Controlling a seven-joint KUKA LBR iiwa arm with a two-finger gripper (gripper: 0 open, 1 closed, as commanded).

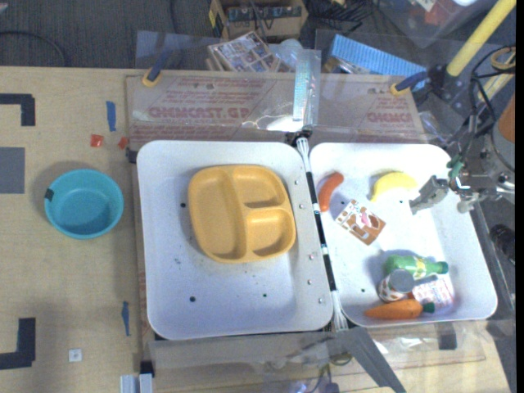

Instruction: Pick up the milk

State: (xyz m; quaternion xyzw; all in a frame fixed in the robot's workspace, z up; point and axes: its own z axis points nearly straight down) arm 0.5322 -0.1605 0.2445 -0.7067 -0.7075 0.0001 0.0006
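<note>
The milk [435, 291] looks like a small pale pink-and-white carton lying on its side near the front right corner of the right bin [471, 244]. It is packed between a grey can [397, 284], a green bottle [415, 264] and a carrot [399, 309]. My gripper [444, 201] hangs over the bin's right part, further back than the milk and well apart from it. Its fingers are spread open with nothing between them.
A yellow banana [393, 184], an orange-red sausage-like piece [329, 191] and a white-and-brown packet [359, 222] lie in the right bin's back half. The left bin [164, 285] holds a yellow divided plate [241, 213]. A blue bowl [83, 203] sits on the bench at left.
</note>
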